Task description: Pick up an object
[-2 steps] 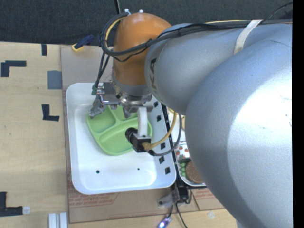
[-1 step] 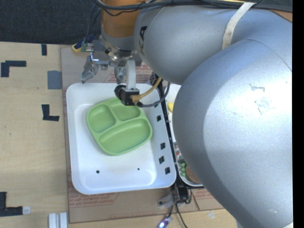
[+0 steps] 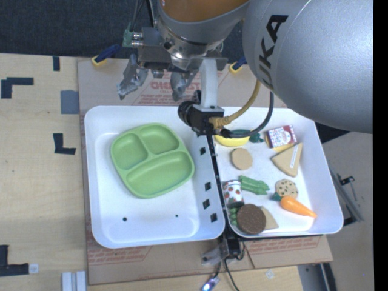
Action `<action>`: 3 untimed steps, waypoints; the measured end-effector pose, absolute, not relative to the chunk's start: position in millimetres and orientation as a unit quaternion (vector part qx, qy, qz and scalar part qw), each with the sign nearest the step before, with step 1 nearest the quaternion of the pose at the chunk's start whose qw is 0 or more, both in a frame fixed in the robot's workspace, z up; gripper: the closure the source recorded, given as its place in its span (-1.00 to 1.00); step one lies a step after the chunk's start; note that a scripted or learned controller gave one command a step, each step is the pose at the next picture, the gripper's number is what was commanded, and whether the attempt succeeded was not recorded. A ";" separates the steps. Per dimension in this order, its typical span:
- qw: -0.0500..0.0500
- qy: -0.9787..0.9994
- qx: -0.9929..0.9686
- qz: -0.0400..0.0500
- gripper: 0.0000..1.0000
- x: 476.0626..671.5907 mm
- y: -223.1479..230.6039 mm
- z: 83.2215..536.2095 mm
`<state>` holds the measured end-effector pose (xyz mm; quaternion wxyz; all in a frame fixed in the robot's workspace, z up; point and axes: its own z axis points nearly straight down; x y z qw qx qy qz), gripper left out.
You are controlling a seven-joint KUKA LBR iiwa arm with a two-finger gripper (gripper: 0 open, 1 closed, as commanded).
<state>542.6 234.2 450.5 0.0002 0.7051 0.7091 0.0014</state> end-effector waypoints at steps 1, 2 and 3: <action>-0.003 0.708 0.707 -0.007 -1.00 492.5 233.0 265.2; 0.000 0.707 0.707 -0.001 -1.00 483.1 182.3 361.9; -0.003 0.708 0.706 -0.005 -1.00 480.9 212.5 145.1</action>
